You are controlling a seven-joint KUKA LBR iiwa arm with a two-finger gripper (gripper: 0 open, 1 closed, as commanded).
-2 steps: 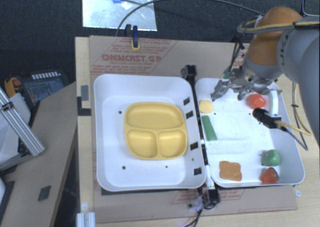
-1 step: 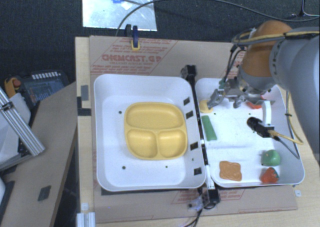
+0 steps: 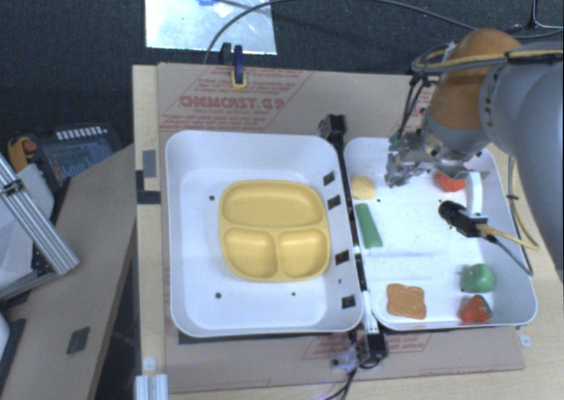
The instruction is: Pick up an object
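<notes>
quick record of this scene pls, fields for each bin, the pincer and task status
left bin: yellow divided tray
right bin: yellow lump, green stick, red-orange piece, green round piece, red piece, flat orange piece
pincer: over right bin's far side, between yellow lump and red-orange piece
task status: no object seen lifted

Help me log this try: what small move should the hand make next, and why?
Probably shift the hand slightly toward the view's left and lower it over the small yellow piece. The hand sits at the right bin's far end, and the yellow piece lies just beside it, clear of the green stick.
</notes>
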